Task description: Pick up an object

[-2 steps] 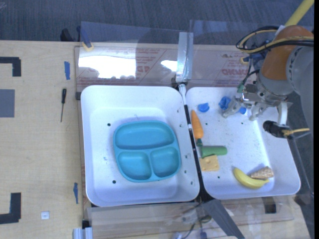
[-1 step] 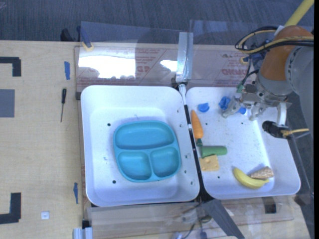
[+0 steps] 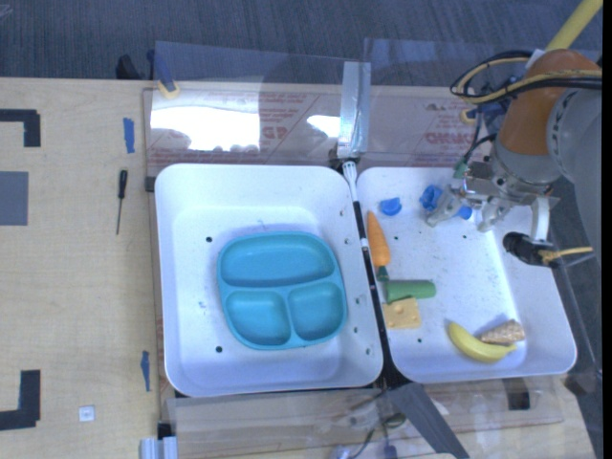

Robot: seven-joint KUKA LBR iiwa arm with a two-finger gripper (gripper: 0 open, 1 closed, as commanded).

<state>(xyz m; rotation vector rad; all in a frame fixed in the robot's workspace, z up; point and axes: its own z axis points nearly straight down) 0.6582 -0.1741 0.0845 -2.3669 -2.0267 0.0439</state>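
1. The hand [image 3: 461, 210] hangs over the far end of the right bin [image 3: 545, 352], fingers spread apart with nothing between them.
2. Two small blue pieces, one [image 3: 390, 206] and another [image 3: 430, 197], lie just left of it.
3. A carrot [image 3: 379, 240], green block [image 3: 409, 290], cheese wedge [image 3: 403, 314] and banana [image 3: 475, 342] lie nearer.
4. The left bin [image 3: 182, 256] holds a blue divided plate [image 3: 280, 288].

Right bin's [image 3: 535, 285] middle lies open — carrot [image 3: 379, 240], banana [image 3: 475, 343] edge it.
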